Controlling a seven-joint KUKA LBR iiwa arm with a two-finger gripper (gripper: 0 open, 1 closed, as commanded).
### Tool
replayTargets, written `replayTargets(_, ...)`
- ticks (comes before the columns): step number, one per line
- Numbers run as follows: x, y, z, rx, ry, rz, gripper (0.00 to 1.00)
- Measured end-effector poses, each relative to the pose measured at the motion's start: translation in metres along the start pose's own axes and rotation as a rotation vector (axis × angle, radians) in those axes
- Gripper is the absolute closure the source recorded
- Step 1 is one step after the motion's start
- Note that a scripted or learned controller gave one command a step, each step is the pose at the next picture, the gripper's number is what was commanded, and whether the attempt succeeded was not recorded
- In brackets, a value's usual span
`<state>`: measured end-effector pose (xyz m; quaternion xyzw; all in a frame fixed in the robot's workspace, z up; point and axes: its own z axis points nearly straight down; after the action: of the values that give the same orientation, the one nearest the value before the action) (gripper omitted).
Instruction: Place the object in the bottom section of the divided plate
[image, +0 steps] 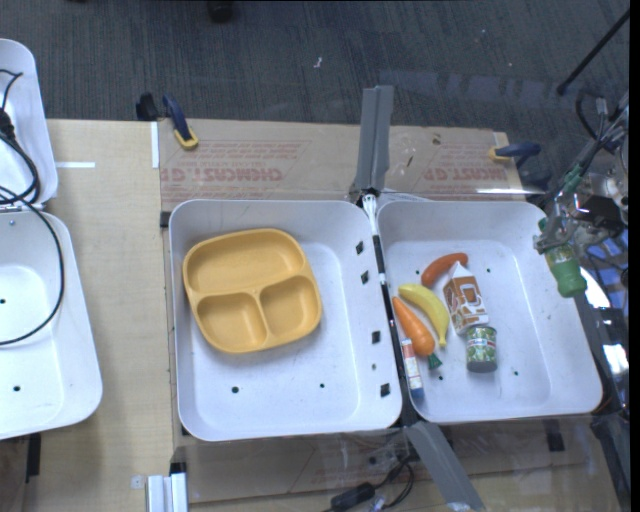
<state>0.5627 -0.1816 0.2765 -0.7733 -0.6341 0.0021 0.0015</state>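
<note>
A yellow divided plate (252, 290) lies in the left bin (200, 400), with one long section at the far side and two smaller ones at the near side; nothing lies in any of them. The right bin (540, 390) holds a red pepper (443, 267), a banana (428, 310), a carrot (414, 328), a brown-and-white box (464, 303), a small can with a green label (482, 349) and a thin white tube (411, 365). My gripper (562, 240) hangs over the right bin's right rim, far from the plate. A small green thing (568, 275) shows just below it; whether it is held I cannot tell.
A grey divider bar (376, 140) runs between the two bins. Blue-and-yellow clamps (178, 122) sit on the cardboard behind them. White trays with a black cable (30, 300) lie at the far left. Cables and hardware crowd the right edge.
</note>
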Motion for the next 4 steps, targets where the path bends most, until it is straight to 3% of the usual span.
replayTargets(1, -0.042, -0.027, 0.004, 0.001, 0.0, 0.119, 1.0)
replayTargets(2, 0.02, -0.033, 0.006, 0.002, 0.0, 0.352, 1.0)
replayTargets(3, -0.034, -0.011, 0.02, 0.001, -0.001, 0.284, 1.0)
replayTargets(4, -0.04, -0.072, -0.031, 0.001, -0.001, 0.477, 1.0)
